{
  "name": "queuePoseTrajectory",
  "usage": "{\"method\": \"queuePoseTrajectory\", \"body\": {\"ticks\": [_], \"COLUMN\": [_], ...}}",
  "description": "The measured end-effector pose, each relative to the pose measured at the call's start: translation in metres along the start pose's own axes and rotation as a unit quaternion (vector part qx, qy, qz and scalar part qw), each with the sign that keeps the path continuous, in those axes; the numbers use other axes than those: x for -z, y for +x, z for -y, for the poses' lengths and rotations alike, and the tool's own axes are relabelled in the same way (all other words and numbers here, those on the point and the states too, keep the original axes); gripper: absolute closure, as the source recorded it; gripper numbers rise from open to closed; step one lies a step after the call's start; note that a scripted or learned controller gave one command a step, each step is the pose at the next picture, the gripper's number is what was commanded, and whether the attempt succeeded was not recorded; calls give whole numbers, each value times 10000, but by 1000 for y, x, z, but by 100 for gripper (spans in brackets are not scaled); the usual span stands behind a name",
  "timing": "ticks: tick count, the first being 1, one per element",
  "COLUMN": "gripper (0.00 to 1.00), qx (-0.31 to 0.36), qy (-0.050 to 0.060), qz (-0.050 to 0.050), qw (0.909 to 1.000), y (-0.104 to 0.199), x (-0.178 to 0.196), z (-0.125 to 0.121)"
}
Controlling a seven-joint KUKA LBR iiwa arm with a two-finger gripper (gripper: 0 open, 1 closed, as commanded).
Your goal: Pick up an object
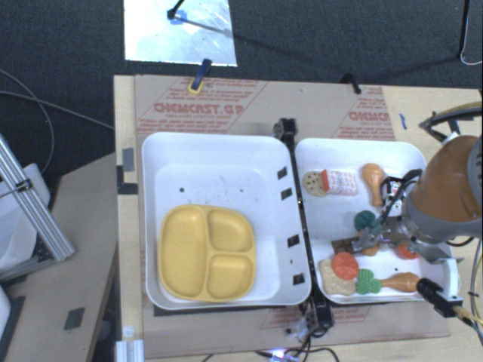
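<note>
The arm (453, 194) comes in from the right over the right-hand bin (332, 157), and its bulky orange-and-grey wrist covers that bin's right side, so whatever lies beneath it is hidden. The gripper (371, 239) points left and down toward the middle of the bin, low over the floor, but it is small, dark and blurred here; I cannot tell what state it is in, nor whether anything is caught in it.

Several toy-like objects lie in the right bin. A white packet with a red band (337, 181) lies near the top, with a tan cookie-like disc (314, 183) touching its left end. Just to the right is a tan drumstick-shaped piece (373, 179). A small dark-green lump (365, 219) sits just above the gripper. Along the bottom edge are a red disc (346, 265) resting on a pale slab (333, 276), a green ridged piece (367, 281) touching it, and an orange-tan carrot-like piece (400, 281). A bit of red-orange (407, 251) peeks out beside the wrist, mostly covered.

The left bin (219, 157) holds a yellow three-compartment tray (207, 251) in its lower half. Both bins rest on printed cardboard (249, 104) on the table (83, 210). A reflective sheet (179, 19) lies on the dark floor beyond.
</note>
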State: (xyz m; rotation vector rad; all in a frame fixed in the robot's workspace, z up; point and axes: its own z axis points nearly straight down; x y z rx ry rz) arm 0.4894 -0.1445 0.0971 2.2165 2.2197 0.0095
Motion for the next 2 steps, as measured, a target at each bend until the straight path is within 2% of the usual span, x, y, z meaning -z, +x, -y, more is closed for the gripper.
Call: {"method": "queuePoseTrajectory", "body": {"ticks": [1,2], "gripper": [100,100], "qx": [59,21], "qy": [-20,0], "qz": [-2,10], "qw": [10000,10000], "y": [80,77], "x": [92,146], "z": [-25,-31]}}
